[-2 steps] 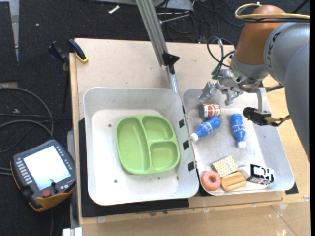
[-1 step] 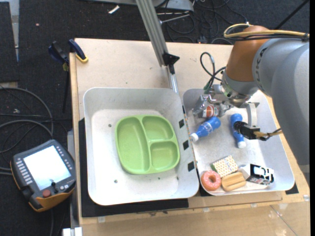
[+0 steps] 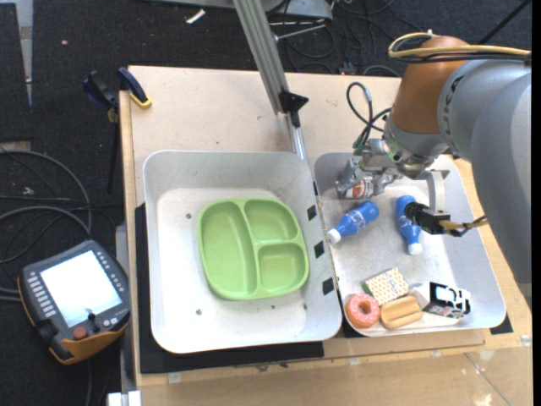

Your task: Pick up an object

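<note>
My gripper [image 3: 359,183] hangs low over the back left corner of the right bin [image 3: 463,256], under the orange wrist band. A blue bottle [image 3: 355,221] lies on its side just in front of the gripper, its white cap pointing at the bin's left wall. A second blue bottle [image 3: 408,224] lies to the right of the first. At the front of this bin sit a pink donut [image 3: 363,310], a tan bread roll [image 3: 401,312], a square cracker [image 3: 386,285] and a small black-and-white item [image 3: 448,299].
The left bin [image 3: 161,227] holds a green divided plate [image 3: 254,248]. A slanted metal pole [image 3: 262,41] meets the bench between the bins at the back. A blue clamp [image 3: 110,87] sits at the bench's far left corner. A teach pendant [image 3: 72,299] lies off the bench at left.
</note>
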Controlling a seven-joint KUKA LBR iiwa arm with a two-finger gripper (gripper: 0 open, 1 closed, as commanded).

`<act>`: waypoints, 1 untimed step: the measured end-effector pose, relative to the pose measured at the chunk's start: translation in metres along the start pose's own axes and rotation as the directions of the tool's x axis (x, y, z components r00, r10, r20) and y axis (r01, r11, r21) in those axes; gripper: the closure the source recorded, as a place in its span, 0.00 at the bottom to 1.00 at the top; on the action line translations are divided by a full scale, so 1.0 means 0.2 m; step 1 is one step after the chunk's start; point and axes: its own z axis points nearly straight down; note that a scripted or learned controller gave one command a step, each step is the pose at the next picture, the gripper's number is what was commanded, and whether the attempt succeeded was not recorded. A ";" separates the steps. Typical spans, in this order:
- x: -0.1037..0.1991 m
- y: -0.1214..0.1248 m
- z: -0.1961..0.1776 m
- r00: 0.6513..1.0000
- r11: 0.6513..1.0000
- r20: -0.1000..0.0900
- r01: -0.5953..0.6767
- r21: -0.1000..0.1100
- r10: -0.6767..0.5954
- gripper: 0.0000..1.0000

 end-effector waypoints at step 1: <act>-0.04 0.03 -0.30 1.000 1.000 0.001 0.000 -0.007 0.000 1.00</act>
